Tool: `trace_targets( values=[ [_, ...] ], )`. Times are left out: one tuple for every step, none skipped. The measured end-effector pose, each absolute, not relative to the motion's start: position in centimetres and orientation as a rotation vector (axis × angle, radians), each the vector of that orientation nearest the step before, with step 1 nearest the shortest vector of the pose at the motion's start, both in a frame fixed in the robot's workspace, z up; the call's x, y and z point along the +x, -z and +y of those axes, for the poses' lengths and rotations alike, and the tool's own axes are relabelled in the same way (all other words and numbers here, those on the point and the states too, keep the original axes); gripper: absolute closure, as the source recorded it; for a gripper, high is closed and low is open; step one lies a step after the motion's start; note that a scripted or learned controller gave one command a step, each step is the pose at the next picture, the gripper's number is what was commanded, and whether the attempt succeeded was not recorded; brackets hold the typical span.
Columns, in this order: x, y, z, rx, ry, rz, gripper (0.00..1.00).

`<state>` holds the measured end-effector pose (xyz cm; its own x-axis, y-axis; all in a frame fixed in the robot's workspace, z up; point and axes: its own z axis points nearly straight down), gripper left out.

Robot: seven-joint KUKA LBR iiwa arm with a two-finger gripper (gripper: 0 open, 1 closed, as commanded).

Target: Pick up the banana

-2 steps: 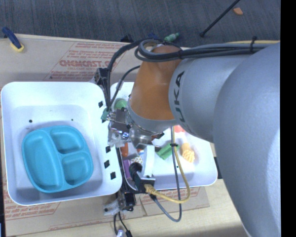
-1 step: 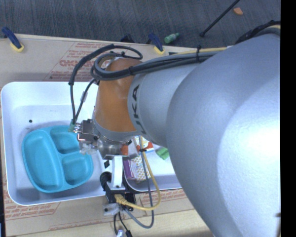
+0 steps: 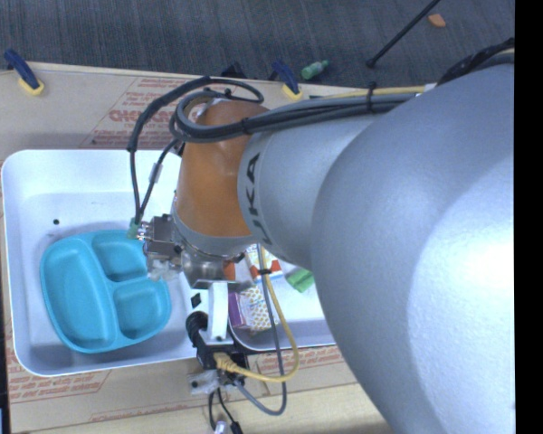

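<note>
Left white bin (image 3: pixel 18 197): one blue three-compartment tray (image 3: pixel 90 292). Right of the tray, arm (image 3: pixel 389 242) overhangs second bin (image 3: pixel 309 329); gripper (image 3: pixel 185 265) state cannot be told. Surface (image 3: pixel 118 107): cardboard-lined.

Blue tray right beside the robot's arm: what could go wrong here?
1. The grey arm with its orange band hangs close to the blue three-compartment plastic tray in the left white bin. Moving down or sideways, it might bump or tip the tray.
2. Under the arm, a purple-and-white packet and a small green item lie close together in the right white bin. A grab there may catch the wrong thing.
</note>
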<state>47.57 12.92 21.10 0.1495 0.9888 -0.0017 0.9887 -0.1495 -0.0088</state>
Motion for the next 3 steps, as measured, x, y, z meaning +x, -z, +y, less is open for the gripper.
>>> trace_targets(
  values=[
    [47.6,-22.1,13.0,-2.369,-0.015,-2.052,1.0],
    [47.6,-23.1,13.0,-2.361,-0.019,-2.058,1.0],
    [47.6,-27.4,7.0,-2.33,-0.004,-2.104,1.0]
  ],
)
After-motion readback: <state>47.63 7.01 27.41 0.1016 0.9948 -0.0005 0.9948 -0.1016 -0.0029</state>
